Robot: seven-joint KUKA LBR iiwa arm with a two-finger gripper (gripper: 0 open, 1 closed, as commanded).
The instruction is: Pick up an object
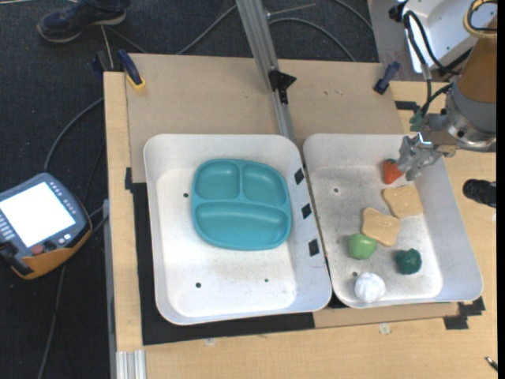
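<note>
Over the right bin [465,271], we see the gripper [413,163] low beside a red piece [390,171], which lies near the bin's far edge. Nothing is lifted yet; the pick remains to be done. We cannot tell the gripper's state, nor whether it touches the red piece. Tan slices [404,200], green ball [362,245] and white lump [368,287] lie nearer in that bin.
</note>
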